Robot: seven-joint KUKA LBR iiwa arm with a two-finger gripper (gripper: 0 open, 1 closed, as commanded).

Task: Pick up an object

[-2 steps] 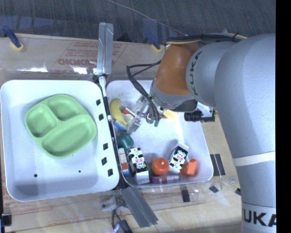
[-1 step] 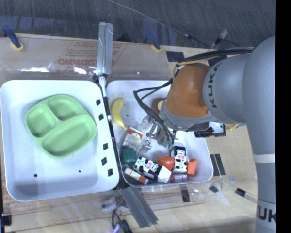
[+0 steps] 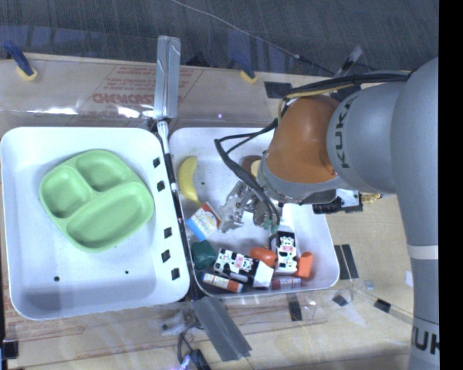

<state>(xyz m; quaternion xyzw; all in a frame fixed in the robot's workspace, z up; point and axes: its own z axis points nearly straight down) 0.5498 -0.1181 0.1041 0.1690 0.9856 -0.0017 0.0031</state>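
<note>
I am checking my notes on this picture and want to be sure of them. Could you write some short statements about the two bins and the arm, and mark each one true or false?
1. The green divided plate lies in the left bin. True.
2. The banana lies in the left bin, beside the plate. False: it lies in the right bin, near its left wall.
3. The gripper is above the right bin. True.
4. The two black-and-white cow-patterned blocks are on the green plate. False: they lie in the right bin, toward its near edge.
5. The arm's orange band is over the left bin. False: it is over the right bin.
</note>
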